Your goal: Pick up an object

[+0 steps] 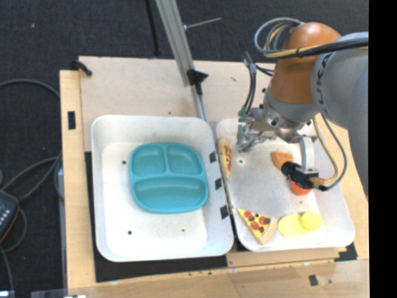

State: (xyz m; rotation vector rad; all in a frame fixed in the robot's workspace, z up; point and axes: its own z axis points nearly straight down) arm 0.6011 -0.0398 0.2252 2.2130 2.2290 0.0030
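The gripper, its state impossible to tell, is hovering over the far-left corner of the right bin, with nothing seen in its grasp, while a pizza slice, yellow pieces and an orange piece are lying in that bin, and a teal plate is sitting in the left bin.

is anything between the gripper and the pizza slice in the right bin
Nothing visible. The gripper hangs over the right bin's far-left corner; bare bin floor lies between it and the pizza slice near the front edge.
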